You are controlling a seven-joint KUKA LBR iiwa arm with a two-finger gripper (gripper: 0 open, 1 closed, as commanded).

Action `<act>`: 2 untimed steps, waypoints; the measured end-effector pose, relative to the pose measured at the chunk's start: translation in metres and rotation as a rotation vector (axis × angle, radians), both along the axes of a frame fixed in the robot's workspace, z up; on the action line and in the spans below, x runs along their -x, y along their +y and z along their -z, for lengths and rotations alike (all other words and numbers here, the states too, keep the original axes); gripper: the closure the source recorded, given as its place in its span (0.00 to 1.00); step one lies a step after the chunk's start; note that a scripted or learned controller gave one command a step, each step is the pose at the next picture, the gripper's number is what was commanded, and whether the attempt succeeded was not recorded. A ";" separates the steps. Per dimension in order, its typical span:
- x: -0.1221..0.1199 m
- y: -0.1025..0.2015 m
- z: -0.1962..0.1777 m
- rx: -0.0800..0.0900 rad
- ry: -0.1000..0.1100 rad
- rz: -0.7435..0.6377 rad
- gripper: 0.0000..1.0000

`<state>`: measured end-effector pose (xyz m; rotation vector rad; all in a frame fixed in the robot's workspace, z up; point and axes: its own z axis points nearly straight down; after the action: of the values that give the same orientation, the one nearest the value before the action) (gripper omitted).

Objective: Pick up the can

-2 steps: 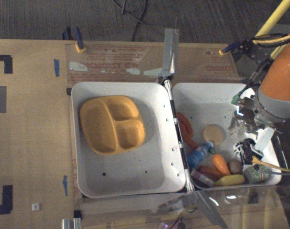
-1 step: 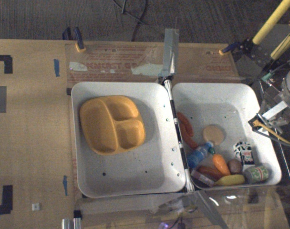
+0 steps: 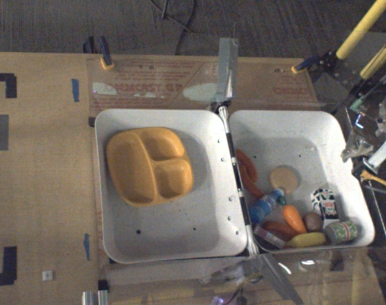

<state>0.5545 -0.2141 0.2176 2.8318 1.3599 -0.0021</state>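
Observation:
The can (image 3: 341, 231) is a small grey-green cylinder lying on its side in the near right corner of the right bin (image 3: 294, 135). A yellow banana (image 3: 307, 239) lies just to its left, and a black-and-white carton (image 3: 324, 203) stands just behind it. My gripper (image 3: 361, 146) hangs over the bin's right rim, well behind the can and apart from it. Nothing shows between its fingers.
The right bin also holds a carrot (image 3: 294, 219), a blue bottle (image 3: 266, 206), a tan disc (image 3: 284, 178) and an orange sausage-shaped toy (image 3: 247, 170) by the left wall. An orange divided plate (image 3: 150, 165) sits in the left bin (image 3: 180, 234).

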 end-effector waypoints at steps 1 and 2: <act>0.075 0.003 0.003 -0.002 0.002 0.019 1.00; 0.075 0.043 0.038 -0.002 0.002 0.074 1.00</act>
<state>0.4792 -0.1706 0.1797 2.8833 1.2549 -0.0034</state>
